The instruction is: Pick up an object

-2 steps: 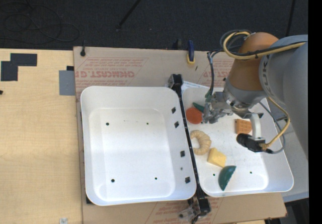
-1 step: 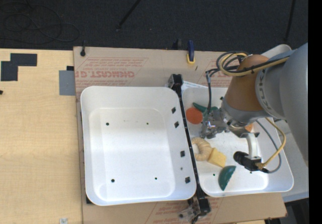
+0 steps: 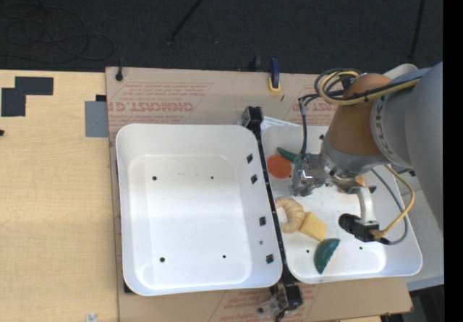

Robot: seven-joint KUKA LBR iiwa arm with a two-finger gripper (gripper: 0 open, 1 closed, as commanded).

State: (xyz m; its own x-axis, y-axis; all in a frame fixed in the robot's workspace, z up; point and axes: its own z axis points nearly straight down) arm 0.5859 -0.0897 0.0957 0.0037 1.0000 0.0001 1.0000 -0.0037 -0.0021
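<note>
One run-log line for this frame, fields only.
gripper: low in right bin, grasp unclear | nearest: orange ball | also: beige ring, yellow block, teal piece

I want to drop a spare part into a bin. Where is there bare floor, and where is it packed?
The left bin has bare floor from wall to wall. In the right bin, toys crowd the divider side: orange ball, tan ring, yellow block, teal piece, with the hand above. Its front right corner is bare.
</note>
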